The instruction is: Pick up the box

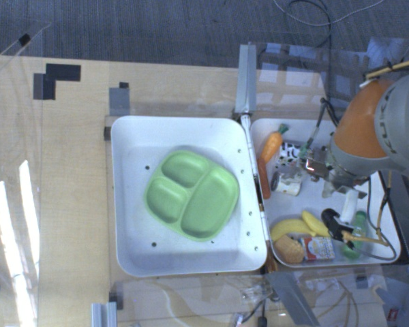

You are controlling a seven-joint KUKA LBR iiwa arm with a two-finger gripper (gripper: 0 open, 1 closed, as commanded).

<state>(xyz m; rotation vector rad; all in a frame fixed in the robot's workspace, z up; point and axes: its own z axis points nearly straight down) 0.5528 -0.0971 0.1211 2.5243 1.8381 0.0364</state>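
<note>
Likely the small box [319, 248] is light, stiff card, best gripped across its narrow sides; gripper [293, 181] opening cannot be told.

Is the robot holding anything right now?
Can't tell. The gripper sits low in the right bin near the carrot, but nothing shows plainly between its jaws.

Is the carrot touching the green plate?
Apart. The camera view shows the carrot in the right bin and the green plate in the left bin.
</note>
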